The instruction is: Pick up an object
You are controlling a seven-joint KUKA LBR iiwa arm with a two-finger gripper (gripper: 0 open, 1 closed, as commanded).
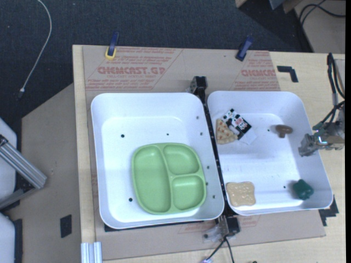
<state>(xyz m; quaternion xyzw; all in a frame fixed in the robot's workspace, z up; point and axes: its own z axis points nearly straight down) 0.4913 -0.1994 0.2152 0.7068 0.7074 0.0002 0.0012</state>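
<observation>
The right bin [263,106] holds several small items. A tan waffle-like piece [223,131] and a black-and-white patterned item [238,123] lie together at its far left. Toward the far right sits a small brown object [283,130]. A slice of toast [241,194] lies at the near left and a dark green object [302,189] at the near right corner. My gripper [310,146] hangs at the bin's right rim, to the right of the brown object and above the green one, apart from both, with nothing seen in it.
The left bin [109,147] carries a light green divided plate [167,177]. Blue clamps [112,45] [244,48] sit at the bench's far edge, and black clips [198,84] hold the wall between the bins. Cables hang at the right.
</observation>
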